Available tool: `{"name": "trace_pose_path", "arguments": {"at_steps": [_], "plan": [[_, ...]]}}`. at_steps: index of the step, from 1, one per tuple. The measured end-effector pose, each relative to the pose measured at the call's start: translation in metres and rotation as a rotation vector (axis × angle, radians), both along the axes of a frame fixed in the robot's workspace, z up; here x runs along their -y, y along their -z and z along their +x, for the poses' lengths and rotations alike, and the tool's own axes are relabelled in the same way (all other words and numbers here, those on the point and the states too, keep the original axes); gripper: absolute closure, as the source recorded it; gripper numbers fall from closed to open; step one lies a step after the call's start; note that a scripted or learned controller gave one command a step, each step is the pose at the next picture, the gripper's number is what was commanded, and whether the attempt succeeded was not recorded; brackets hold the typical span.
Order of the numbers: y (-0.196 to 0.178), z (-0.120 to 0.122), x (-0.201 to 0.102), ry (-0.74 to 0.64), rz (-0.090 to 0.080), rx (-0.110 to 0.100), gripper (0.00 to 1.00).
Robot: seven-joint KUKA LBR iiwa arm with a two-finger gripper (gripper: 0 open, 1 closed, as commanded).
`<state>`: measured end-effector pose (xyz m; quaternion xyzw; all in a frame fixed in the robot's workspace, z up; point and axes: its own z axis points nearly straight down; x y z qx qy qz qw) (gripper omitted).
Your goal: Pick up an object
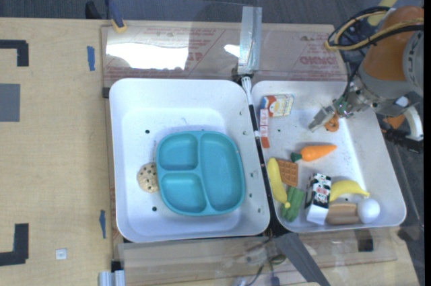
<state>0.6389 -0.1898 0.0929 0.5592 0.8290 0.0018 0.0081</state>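
The gripper (328, 118) hangs low over the upper part of the right bin (394, 177), its grey fingers (318, 120) pointing left and down toward the bin floor; whether they stand apart or together cannot be told at this size. A small orange piece (332, 122) shows right at the fingertips, but it is too small and blurred to say whether it lies between them or just beside them. The arm (390, 59) comes in from the right, its orange band above the wrist, with yellow and black cables looping over it. In the right bin lie a small carton (277, 105) near the upper left corner, a toy carrot (316, 152) near the middle, and lower down a yellow corn cob (275, 180), a brown waffle piece (289, 173), a green vegetable (293, 202), a black-and-white carton (320, 192), a banana (347, 190), a brown block (341, 212) and a white ball (368, 210), crowded close together. The left bin (128, 143) holds a teal divided tray (200, 172) with three compartments, and a cookie (147, 177) touching the tray's left edge.
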Motion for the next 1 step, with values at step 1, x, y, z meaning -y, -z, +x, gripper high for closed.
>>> {"name": "trace_pose_path", "arguments": {"at_steps": [1], "plan": [[-0.0146, 0.0032, -0.0003, -0.003, -0.004, 0.011, 1.0]]}}
